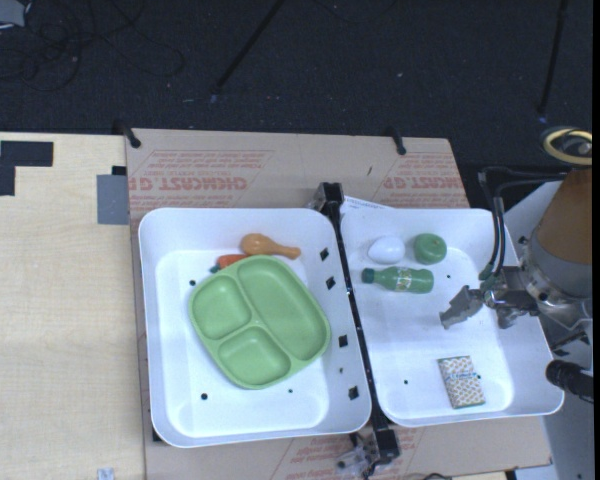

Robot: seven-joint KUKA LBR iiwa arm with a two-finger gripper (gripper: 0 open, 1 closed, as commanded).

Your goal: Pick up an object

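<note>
Your job is to pick up an object, and the ones you can reach soonest lie in the right bin. A green bottle lies on its side near the top of that bin, with a white egg-shaped thing just above it and a round green thing beside that. A small patterned packet lies flat near the bottom, well apart from the other three. These things are loose and spread out, so I think each one can be reached without bumping its neighbours. Your end effector hangs over the right side of this bin, between the bottle and the packet, and it has nothing in it. It looks partly spread, but you cannot tell for sure how wide, because it is small and dark in the camera view. The arm comes in from the right, so this bin is the easy one for you. The left bin has a big green divided plate lying flat, which would be hard to pinch. An orange toy drumstick and a bit of something red peek out at its top edge. Both bins sit on cardboard on the worktop.
</note>
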